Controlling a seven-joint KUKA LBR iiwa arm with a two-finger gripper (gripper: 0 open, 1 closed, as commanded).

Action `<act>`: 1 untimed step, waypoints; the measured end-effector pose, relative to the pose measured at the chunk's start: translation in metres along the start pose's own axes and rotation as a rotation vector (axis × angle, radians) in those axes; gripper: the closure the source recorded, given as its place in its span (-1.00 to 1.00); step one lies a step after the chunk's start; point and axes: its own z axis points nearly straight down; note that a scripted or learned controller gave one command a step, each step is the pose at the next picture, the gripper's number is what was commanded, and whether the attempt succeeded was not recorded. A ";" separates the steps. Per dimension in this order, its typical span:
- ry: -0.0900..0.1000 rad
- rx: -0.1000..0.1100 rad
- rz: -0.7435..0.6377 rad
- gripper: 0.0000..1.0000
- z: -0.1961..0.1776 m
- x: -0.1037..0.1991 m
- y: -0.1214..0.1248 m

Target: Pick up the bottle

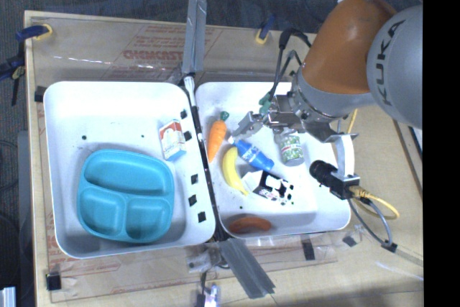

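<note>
A blue bottle [254, 155] lies on its side in the right bin [327, 208], between a banana [231, 170] and a black-and-white packet [274, 187]. A small clear bottle with a green label [291, 148] stands just to its right. My gripper [269, 121] hangs over the back of the right bin, slightly above and behind both bottles. Nothing is visibly held in it. The arm's wrist covers the bin's far right corner.
An orange carrot [215, 139] lies along the right bin's left wall and a reddish-brown item [251, 224] sits at its front edge. The left bin [61, 111] holds a blue divided tray [128, 195] and a small red-and-white carton [171, 138]. A black cable connector [330, 178] hangs at the right.
</note>
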 end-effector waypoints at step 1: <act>0.000 0.000 -0.045 -1.00 0.064 -0.062 0.037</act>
